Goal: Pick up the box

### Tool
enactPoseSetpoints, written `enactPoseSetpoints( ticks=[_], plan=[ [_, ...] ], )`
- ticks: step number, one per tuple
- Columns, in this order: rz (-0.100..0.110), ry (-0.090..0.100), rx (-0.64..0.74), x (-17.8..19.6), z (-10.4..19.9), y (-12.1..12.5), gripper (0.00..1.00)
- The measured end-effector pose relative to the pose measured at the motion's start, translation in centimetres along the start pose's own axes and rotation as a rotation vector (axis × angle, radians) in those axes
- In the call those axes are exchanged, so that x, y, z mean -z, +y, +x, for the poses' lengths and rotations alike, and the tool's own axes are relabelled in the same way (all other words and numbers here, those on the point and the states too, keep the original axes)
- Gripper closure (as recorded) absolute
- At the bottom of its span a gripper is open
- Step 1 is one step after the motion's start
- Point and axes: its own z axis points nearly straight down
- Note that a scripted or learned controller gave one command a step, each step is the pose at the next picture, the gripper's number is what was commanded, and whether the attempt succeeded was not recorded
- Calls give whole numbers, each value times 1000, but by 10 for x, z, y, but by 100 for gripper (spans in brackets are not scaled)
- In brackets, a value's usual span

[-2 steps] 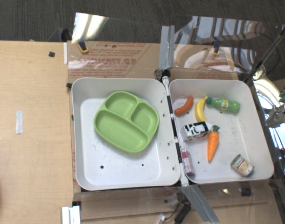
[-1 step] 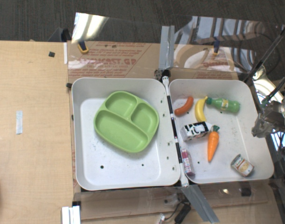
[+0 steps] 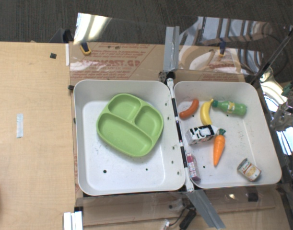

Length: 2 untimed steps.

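Partly cut off at the right edge, grey machinery blurs beyond telling; no gripper state can be read. Inside the right shallow white bin the small black-and-white carton box lies between a yellow banana and an orange carton carrot. Pale wooden bench surrounds both bins.

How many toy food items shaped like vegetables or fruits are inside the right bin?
2. The banana lies in the upper middle of the right bin, between the sausage and the green bottle. The carrot lies lower, just right of the box. None seems hidden.
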Motion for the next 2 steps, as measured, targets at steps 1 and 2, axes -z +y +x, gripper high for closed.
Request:
enactPoseSetpoints(
  ticks=[1, 2],
  plan=[
    [0, -1, -147, 147, 3, 9, 100],
    [2, -1, -237, 37, 3, -5, 100]
  ],
)
